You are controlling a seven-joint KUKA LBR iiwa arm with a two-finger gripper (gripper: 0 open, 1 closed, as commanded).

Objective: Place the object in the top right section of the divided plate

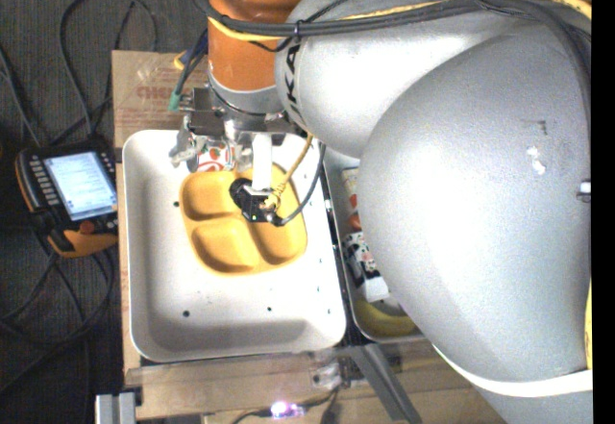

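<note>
Two white bins sit side by side: one [144,316] in plain view at centre-left of the frame, the other [352,311] at centre, showing as a narrow strip beside the arm. One yellow divided plate [226,249] lies in the centre-left bin, with three sections that can be counted. One small red-and-white thing [213,160] is at the plate's upper edge. The strip of the second bin holds three things (each partly hidden): one reddish [354,212], one white-and-black [363,263], one yellow [389,318]. One grey arm [461,172] covers the right half. One handheld screen unit [72,184] lies at the left edge. One brown cardboard sheet [144,86] is at upper left.
</note>
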